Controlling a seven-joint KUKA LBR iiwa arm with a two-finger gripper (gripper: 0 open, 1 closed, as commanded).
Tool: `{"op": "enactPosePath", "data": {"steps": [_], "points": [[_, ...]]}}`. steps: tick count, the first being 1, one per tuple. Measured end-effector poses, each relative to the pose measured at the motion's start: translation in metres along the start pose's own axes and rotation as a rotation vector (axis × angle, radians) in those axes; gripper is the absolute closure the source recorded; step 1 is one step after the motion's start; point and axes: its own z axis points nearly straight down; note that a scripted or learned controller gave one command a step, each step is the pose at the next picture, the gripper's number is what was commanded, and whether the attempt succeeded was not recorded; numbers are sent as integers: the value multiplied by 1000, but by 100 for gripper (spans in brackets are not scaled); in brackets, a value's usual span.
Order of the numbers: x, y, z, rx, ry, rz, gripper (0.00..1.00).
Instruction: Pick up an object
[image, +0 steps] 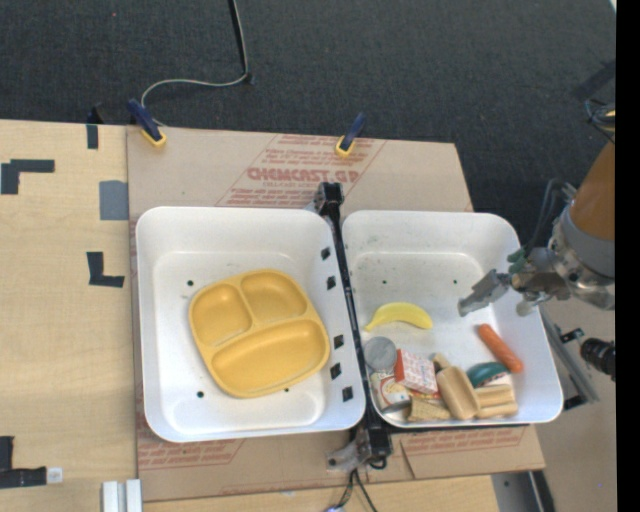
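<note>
The right bin (430, 232) holds a pile of small toys. A yellow banana (400, 317) lies near its middle, and an orange carrot (499, 347) rests by the right wall. Along the front lie a grey disc (380, 352), a red and white packet (416, 372), tan bread-like pieces (457, 393) and a teal item (488, 373). My gripper (503, 298) hangs over the right side of this bin, just above and left of the carrot. It is open, with nothing between its fingers.
A yellow divided plate (260, 331) lies in the left bin (160, 300). A black divider strip (340, 300) runs between the bins. Two yellow and blue clamps (148, 122) (350, 138) grip the cardboard's far edge.
</note>
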Motion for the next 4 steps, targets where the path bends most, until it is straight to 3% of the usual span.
{"op": "enactPosePath", "data": {"steps": [1,2,3,4], "points": [[40,-4,179,-11,-1,0,0],[29,7,183,-2,2,-1,0],[52,43,183,-4,-1,0,0],[52,43,173,-4,-1,1,100]]}}
